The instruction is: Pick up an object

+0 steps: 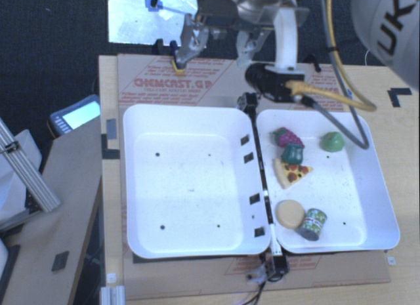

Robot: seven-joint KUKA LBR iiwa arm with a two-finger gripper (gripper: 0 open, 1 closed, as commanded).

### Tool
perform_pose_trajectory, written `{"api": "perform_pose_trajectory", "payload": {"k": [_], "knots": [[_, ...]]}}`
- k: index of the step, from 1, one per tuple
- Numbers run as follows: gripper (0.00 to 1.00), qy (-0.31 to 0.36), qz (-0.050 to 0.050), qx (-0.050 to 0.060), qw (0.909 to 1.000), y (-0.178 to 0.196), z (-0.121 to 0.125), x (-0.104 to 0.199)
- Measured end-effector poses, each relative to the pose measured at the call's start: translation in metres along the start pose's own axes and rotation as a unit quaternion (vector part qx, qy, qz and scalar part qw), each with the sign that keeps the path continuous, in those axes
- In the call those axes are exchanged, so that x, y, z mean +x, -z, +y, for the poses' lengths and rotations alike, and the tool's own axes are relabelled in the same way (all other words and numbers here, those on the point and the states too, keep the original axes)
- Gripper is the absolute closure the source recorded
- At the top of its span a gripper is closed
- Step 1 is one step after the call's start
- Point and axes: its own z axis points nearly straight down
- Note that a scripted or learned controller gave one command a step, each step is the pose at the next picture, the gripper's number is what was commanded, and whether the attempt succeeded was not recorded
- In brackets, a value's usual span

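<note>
Two metal fingers of the gripper (213, 44) hang spread apart above the far edge of the bench, with nothing between them and touching nothing. The gripper sits beyond both bins, over the cardboard sheet (197, 81) printed with red lettering.

Two shallow white bins lie side by side. The left bin (138, 185) holds no objects. The right bin (374, 185) holds five objects, one of each: a purple bunch of grapes (287, 137), a green round toy (332, 142), a pizza slice (291, 172), a tan round cookie (289, 213), and a small green-labelled can (314, 223) lying just beside the cookie.
</note>
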Motion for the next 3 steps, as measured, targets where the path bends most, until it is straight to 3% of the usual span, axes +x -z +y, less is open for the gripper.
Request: {"api": "perform_pose_trajectory", "payload": {"k": [2, 3], "knots": [[0.00, 0.000, 0.000, 0.000, 1.0000, 0.000, 0.000, 0.000], [1.00, 0.000, 0.001, -0.001, 1.0000, 0.011, 0.000, 0.000]]}}
